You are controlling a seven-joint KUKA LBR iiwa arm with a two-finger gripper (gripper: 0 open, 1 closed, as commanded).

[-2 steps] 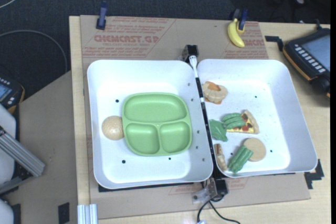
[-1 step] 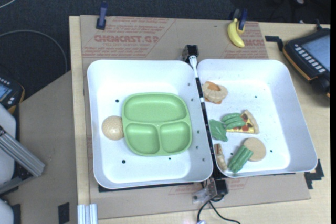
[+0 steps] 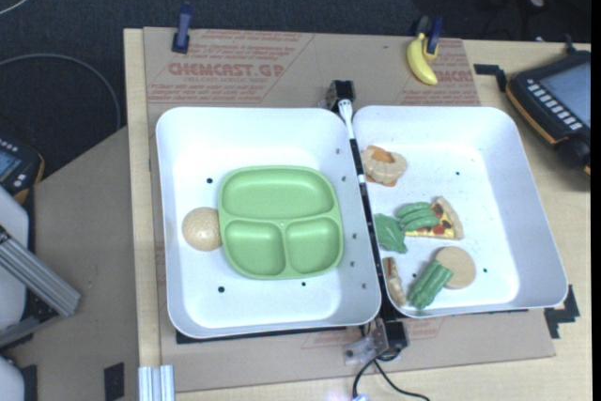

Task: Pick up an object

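Note:
The right bin [image 3: 488,141] holds several toy foods: a tan pastry [image 3: 384,164] near its upper left, a pizza slice [image 3: 438,219], a green leafy piece [image 3: 389,233], a round cookie [image 3: 457,266], a green bean bundle [image 3: 428,285] and a small bacon-like strip [image 3: 392,277]. In the left bin [image 3: 188,141] lies a green three-compartment tray [image 3: 280,221] with a beige round cookie [image 3: 201,228] at its left side.
A yellow banana [image 3: 422,61] lies on the cardboard behind the right bin. Blue clamps [image 3: 182,28] hold the board's far edge. A tablet-like device [image 3: 559,99] sits at the right. A black divider strip [image 3: 357,174] runs between the bins.

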